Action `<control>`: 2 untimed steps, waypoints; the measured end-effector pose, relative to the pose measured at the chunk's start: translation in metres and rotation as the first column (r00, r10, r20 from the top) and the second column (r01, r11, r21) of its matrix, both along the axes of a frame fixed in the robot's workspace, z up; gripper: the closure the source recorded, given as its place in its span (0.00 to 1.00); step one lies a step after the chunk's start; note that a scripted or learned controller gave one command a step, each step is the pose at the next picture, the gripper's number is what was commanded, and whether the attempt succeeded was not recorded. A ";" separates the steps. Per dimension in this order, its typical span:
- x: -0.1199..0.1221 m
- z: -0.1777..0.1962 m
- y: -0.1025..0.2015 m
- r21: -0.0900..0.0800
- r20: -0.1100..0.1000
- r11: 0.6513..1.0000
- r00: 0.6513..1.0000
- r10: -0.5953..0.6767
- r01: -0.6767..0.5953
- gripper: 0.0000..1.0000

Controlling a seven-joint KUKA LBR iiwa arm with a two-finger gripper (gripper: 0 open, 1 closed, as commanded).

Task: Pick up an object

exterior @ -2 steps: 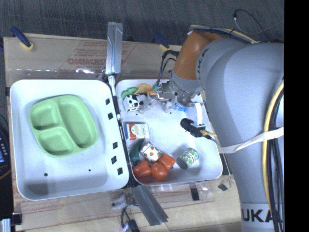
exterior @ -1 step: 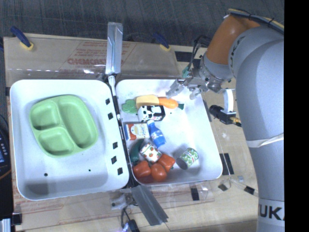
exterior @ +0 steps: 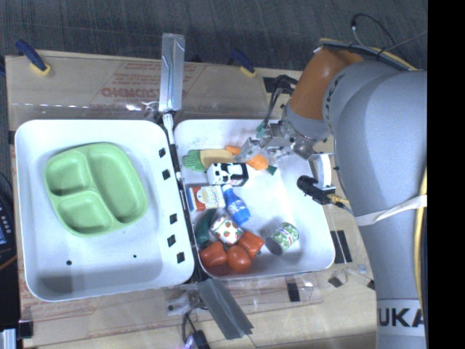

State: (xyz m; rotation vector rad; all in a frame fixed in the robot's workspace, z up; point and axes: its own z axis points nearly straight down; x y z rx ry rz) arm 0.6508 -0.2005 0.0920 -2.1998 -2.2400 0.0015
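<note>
Gripper [exterior: 263, 150] hovers low over the carrot [exterior: 245, 158] at the right bin's [exterior: 320, 231] far end; its grip state can't be told. Approach step, seemingly; next calls for closing squarely on it.
</note>
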 end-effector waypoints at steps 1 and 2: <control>0.007 0.001 -0.006 0.000 0.000 0.993 0.993 -0.118 0.118 0.00; 0.006 0.009 -0.006 -0.002 -0.006 0.994 0.994 -0.112 0.112 1.00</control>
